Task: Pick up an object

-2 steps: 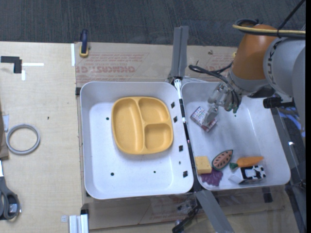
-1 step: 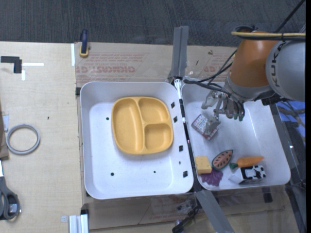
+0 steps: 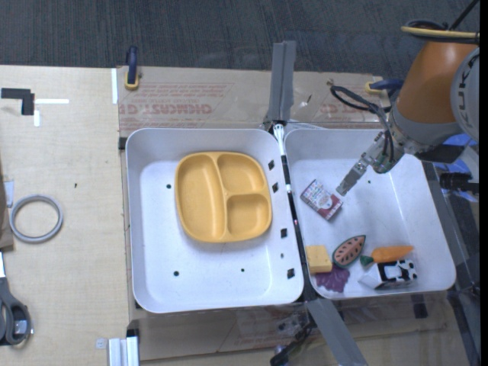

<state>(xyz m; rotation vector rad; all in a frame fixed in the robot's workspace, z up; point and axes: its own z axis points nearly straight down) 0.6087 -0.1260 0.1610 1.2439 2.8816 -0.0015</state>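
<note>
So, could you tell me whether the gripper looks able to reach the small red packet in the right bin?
Probably yes: the gripper hovers beside the packet, which lies apart from other items.

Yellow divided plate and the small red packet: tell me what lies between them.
In the camera view, between the yellow divided plate and the red packet lie bare white bin floor and the adjoining bin walls; no other object.
</note>
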